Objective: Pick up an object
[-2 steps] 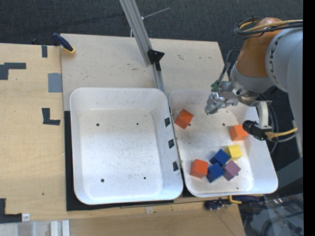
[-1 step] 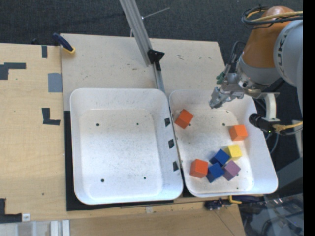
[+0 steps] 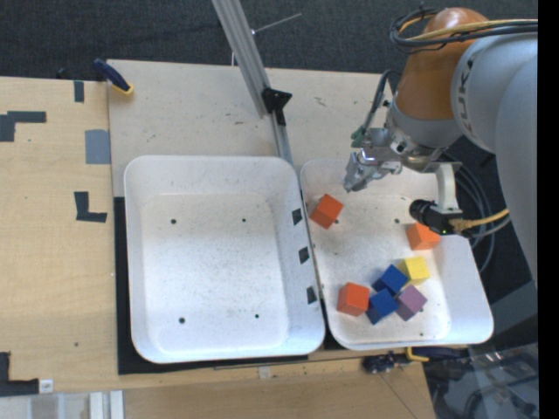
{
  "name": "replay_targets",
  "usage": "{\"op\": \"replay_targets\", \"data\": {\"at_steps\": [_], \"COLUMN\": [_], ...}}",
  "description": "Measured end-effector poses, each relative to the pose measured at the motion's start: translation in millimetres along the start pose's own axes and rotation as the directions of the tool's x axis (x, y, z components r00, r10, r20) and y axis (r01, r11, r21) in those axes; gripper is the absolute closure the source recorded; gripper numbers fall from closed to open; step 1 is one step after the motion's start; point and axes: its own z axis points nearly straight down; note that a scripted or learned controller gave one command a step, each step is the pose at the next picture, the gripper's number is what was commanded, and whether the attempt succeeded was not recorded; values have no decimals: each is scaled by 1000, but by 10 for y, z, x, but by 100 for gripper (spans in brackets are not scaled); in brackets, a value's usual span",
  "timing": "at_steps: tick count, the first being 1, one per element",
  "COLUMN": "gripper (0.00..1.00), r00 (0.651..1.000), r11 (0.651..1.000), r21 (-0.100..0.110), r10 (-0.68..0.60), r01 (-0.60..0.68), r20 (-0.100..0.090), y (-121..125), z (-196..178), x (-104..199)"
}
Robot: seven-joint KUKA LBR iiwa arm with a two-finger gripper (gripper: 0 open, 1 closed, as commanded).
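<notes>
1. Grey iiwa arm (image 3: 498,85) with an orange band enters from the right and fills the far-right corner. It covers the far-right part of the right bin.
2. White left bin (image 3: 210,168) has no objects on its visible floor, only dark specks and small holes.
3. White right bin (image 3: 463,321) holds every candidate object.
4. Gripper (image 3: 360,175) hangs over the far-left part of the right bin, fingers pointing down. Can't tell from this angle whether they are spread or closed. Nothing visible between them.
5. Orange cube (image 3: 327,210) sits tilted just near and left of the gripper tip, close to the bin's left wall. Likely target.
6. Near cluster: orange block (image 3: 354,298), two blue blocks (image 3: 390,279) and (image 3: 381,305), a yellow block (image 3: 417,269) and a purple block (image 3: 410,301). All are touching or nearly so.
7. Second orange block (image 3: 422,236) lies at the right, beside a black fitting on the arm.
8. Step, my read: approach phase, no grasp made. The next move needs a small shift toward the tilted cube, then a descent with the fingers straddling it. The tilt and nearby wall could spoil the grip.
9. Unclear: finger gap, height above the bin floor, and whether the cube rests on an edge.
</notes>
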Motion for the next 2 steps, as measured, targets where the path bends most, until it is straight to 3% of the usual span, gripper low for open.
{"op": "replay_targets", "data": {"at_steps": [2], "gripper": [100], "r00": [1000], "r11": [1000], "r21": [1], "r10": [-1], "r01": [1], "r20": [0], "y": [-61], "z": [-14], "x": [1089]}}
